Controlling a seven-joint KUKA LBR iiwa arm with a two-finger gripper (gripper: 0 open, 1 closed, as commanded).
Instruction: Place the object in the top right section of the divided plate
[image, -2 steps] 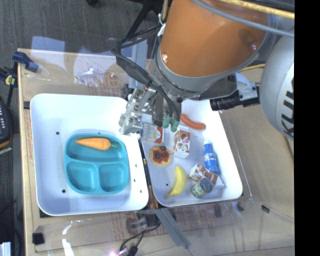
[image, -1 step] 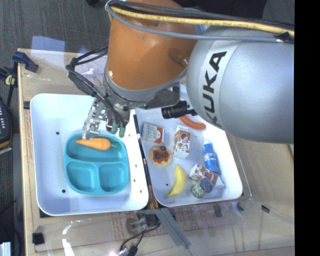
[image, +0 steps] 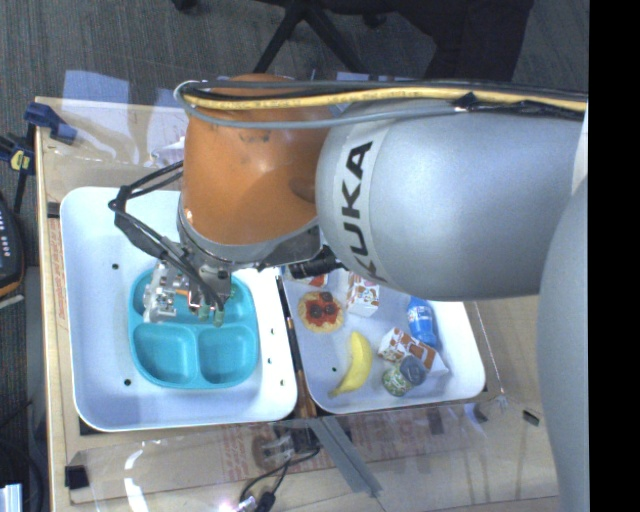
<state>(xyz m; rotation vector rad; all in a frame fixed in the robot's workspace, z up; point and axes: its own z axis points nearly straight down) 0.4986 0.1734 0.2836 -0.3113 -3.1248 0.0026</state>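
The arm (image: 440, 190) looms over both bins, its gripper (image: 190, 298) low over the plate (image: 195, 350)'s upper part. Something small and pale, likely the object (image: 158, 298), sits just left of it; whether it is gripped I cannot tell. A release here risks the wrong section, since the divider lies close beneath.

One camera hangs fixed above the desk (image: 420, 450), looking down at a slant on both white bins (image: 85, 300) together. It sits close: the arm (image: 450, 200), coming in from the right, looms large just under the lens and hides the bins' far edges. Floor and chair legs (image: 300, 30) show beyond the desk.
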